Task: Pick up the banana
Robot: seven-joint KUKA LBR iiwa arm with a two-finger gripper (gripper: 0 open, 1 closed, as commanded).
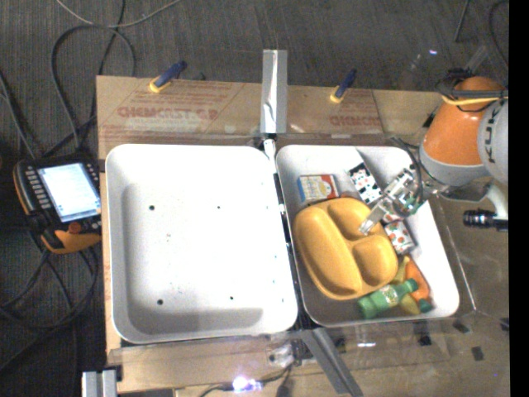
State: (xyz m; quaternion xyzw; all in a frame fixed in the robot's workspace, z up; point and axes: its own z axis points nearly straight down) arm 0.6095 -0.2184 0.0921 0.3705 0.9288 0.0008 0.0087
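Right bin (450, 284): yellow divided dish (343, 251), small cartons, green bottle (387, 296). Gripper (388, 203) over the dish's far edge; finger state cannot be told. Left bin (120, 246) adjacent.

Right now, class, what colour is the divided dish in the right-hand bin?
Yellow-orange: the divided dish shows best in the camera view.

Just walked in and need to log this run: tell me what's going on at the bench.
A grey KUKA arm with an orange band reaches in from the right, its gripper low over the right bin. That bin is crowded: a yellow divided dish, a blue and white carton, a black patterned box, a green bottle and other small items. I cannot pick out a banana with certainty, and nothing visibly sits between the fingers. The left bin lies beside it.
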